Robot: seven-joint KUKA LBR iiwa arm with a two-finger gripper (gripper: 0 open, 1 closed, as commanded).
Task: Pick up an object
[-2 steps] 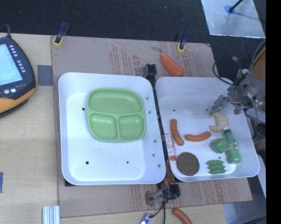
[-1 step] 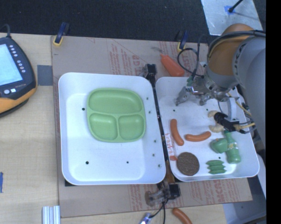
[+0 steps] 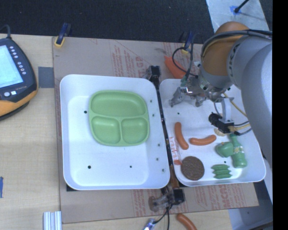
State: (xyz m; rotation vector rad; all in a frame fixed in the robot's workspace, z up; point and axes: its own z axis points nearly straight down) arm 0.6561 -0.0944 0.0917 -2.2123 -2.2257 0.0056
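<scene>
My gripper hangs over the far left part of the right bin, open, with nothing between its fingers. Below it in that bin lie an orange sausage, a second sausage, a brown round patty, a green ridged piece and a green toy vegetable. All of them are apart from the gripper, nearer the front. A black cable clip hangs from the wrist just right of the sausages.
The left bin holds a green divided plate. An orange item lies outside behind the right bin, and another sausage lies in front of the bins. A teach pendant rests at far left.
</scene>
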